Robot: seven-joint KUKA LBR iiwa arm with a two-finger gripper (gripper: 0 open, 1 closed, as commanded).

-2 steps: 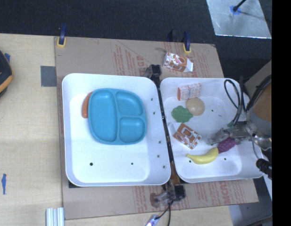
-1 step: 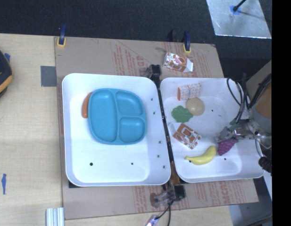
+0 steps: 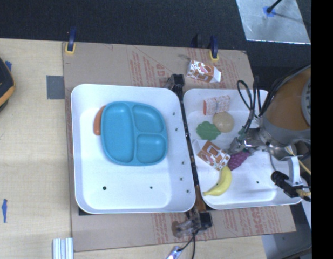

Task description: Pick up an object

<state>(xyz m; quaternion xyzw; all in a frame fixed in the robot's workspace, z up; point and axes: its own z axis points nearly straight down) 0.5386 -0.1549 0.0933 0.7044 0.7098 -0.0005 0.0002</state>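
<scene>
The right bin (image 3: 252, 190) holds several small items. A purple bunch of grapes (image 3: 237, 159) lies near its middle, with a yellow banana (image 3: 221, 183) below it and an orange-and-white snack box (image 3: 212, 154) to its left. Further up are a green leafy piece (image 3: 208, 129), a beige ball (image 3: 223, 121) and a red-and-white carton (image 3: 216, 104). My gripper (image 3: 245, 143) is low over the bin, just above the grapes and to the right of the green piece. Nothing shows as held.
The left bin (image 3: 85, 188) carries a blue divided plate (image 3: 135, 133) with an orange sausage-like piece (image 3: 97, 121) at its left edge. A small printed packet (image 3: 203, 72) lies on the cardboard behind the bins. Black cables (image 3: 247, 99) loop over the right bin's far corner.
</scene>
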